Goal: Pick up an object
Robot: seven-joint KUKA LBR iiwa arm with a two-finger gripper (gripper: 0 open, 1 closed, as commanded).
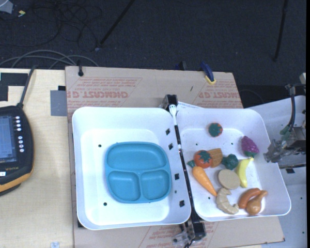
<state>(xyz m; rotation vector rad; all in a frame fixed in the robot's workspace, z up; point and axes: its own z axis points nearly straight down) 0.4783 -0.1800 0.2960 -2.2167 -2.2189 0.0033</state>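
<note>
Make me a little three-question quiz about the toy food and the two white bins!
1. True or false: the blue plate lies in the same bin as the carrot.
2. Which toy lies nearest the right bin's far edge? A) banana B) purple toy C) small round green-and-red toy
3. Fill in: the banana is coloured ____.

Key: 1 false, the plate is in the left bin; 2 C; 3 yellow.
</note>
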